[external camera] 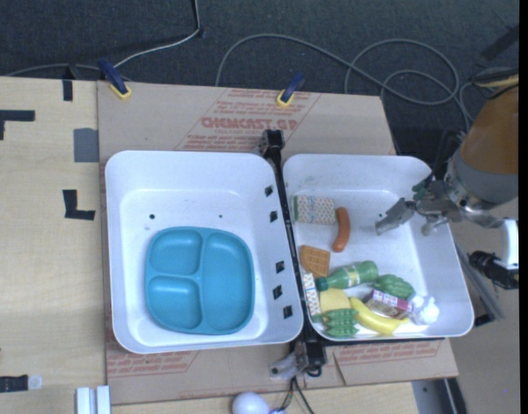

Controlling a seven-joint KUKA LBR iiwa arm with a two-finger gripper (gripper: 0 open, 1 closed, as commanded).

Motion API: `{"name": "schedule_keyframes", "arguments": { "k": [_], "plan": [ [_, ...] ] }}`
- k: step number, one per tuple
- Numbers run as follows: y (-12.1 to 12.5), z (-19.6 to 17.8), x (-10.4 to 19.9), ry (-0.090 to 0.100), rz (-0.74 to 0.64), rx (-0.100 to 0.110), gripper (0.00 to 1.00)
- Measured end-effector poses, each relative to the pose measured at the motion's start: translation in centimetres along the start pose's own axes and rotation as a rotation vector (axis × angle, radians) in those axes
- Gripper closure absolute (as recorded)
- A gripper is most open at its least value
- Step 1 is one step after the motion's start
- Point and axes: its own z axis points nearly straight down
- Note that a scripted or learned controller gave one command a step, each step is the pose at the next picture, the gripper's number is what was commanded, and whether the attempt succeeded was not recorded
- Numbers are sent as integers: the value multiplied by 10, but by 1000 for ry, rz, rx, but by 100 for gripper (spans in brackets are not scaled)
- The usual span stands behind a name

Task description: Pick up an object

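Two white bins sit side by side on the counter (40, 188). The left bin (126, 179) holds one blue divided plate (199, 280). The right bin (436, 274) holds one toy sausage (341, 228), its long axis running near-to-far with a slight tilt, near the bin's middle; one green bottle (350, 275), one banana (376, 319), and other toys lie nearer the camera. The gripper (393, 221) hovers right of the sausage, fingers spread, holding nothing.
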Motion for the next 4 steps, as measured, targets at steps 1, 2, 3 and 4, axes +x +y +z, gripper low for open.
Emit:
{"name": "schedule_keyframes", "arguments": {
  "k": [1,2,3,4],
  "plan": [
    [16,106,65,0,-1,-4,0],
    [96,107,90,-1,-2,-5,0],
    [37,106,74,-2,1,-4,0],
    [0,106,53,-3,0,-8,0]
  ]
}}
